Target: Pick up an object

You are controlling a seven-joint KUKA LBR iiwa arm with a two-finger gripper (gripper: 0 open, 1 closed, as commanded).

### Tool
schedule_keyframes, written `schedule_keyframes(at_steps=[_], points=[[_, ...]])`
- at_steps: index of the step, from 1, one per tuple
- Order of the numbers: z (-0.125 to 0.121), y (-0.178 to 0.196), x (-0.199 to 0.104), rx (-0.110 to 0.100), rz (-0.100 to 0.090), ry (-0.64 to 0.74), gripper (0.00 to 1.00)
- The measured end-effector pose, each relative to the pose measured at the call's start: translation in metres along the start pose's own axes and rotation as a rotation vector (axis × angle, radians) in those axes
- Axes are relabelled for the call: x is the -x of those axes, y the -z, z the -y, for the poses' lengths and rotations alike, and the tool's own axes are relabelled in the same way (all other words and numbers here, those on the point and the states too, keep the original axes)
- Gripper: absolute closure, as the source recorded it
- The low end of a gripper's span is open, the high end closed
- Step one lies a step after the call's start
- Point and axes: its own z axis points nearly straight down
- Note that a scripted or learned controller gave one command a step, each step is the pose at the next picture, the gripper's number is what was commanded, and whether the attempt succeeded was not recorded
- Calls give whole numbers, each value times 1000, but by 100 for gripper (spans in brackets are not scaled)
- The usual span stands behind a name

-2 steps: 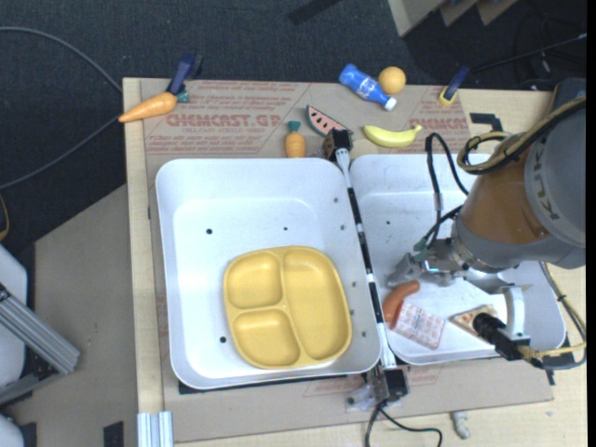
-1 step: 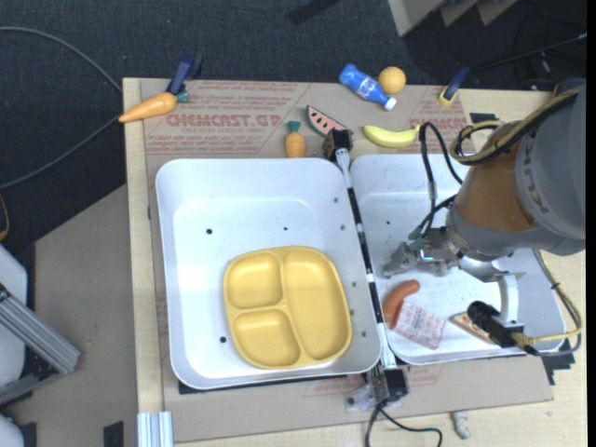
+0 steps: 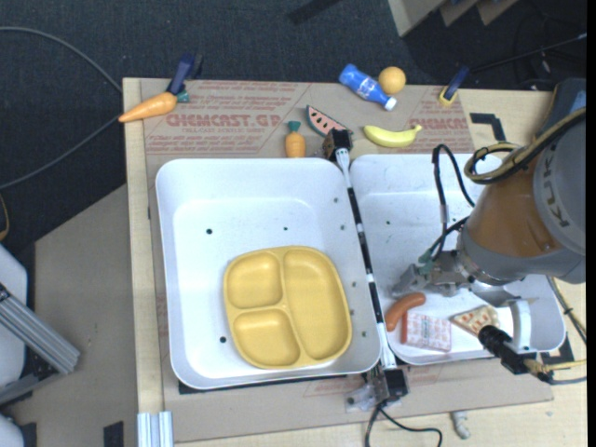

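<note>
In the right bin (image 3: 400,203) lie a red-orange sausage (image 3: 405,309), a white and red packet (image 3: 428,331) and a pizza slice (image 3: 475,320), all near the front edge. My gripper (image 3: 419,274) hangs low over the bin's middle, just above and behind the sausage. The grey arm with its orange band (image 3: 512,222) comes in from the right and hides the bin's right side. I see nothing held in the gripper.
The left bin (image 3: 196,203) holds a yellow divided plate (image 3: 285,305). On the board behind the bins lie a carrot (image 3: 147,108), a watermelon slice (image 3: 321,119), a banana (image 3: 391,135), a blue bottle (image 3: 365,86) and an orange (image 3: 392,79).
</note>
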Motion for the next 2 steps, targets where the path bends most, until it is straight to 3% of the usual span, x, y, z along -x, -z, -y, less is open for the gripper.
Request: schedule_keyframes(at_steps=[1,2], points=[[17,0,-9,0,-1,0,0],[17,10,-9,2,1,-2,100]])
